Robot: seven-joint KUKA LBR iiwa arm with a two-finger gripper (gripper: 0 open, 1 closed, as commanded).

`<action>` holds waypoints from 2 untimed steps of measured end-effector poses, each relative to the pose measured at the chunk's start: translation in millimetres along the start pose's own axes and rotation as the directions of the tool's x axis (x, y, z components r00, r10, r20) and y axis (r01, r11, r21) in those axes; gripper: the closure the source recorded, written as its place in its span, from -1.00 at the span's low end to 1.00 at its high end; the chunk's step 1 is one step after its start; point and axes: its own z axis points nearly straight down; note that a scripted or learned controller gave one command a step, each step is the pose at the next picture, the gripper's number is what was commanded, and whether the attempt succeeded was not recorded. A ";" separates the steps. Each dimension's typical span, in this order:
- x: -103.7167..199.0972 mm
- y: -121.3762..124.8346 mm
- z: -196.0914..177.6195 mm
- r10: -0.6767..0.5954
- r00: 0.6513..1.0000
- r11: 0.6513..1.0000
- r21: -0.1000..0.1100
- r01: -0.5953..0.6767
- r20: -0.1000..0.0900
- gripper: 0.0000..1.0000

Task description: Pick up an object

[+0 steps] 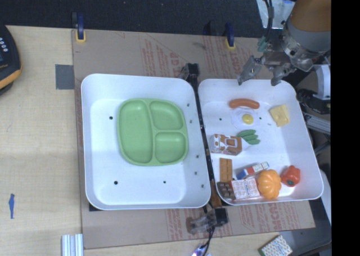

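Right bin (306, 137): orange pumpkin (269, 183), sausage (244, 103) | left bin (95, 137): green tray (152, 131) | jaws (261, 74) released

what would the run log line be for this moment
phase: approach | claw: open, above right bin's far edge, holding nothing | nearest: sausage | plate: left bin

Even overhead light, fairly bright on the tabletop (39, 137); dark backdrop up top nearly black, no detail. Left white bin (101, 187) slightly blown out, mild glare on its floor, with a soft grey shadow band inside its left wall. Green plate (152, 131) shows soft sheen, no hard highlights. Shadows faint and short. Overall low resolution, slightly soft; small items in the right bin (301, 137) lack fine detail.
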 end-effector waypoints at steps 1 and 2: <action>0.4 -41.1 166.4 0.001 1.000 1.000 0.017 -0.001 -0.002 -1.00; -16.8 25.1 187.2 -0.002 1.000 1.000 -0.006 0.002 0.001 -1.00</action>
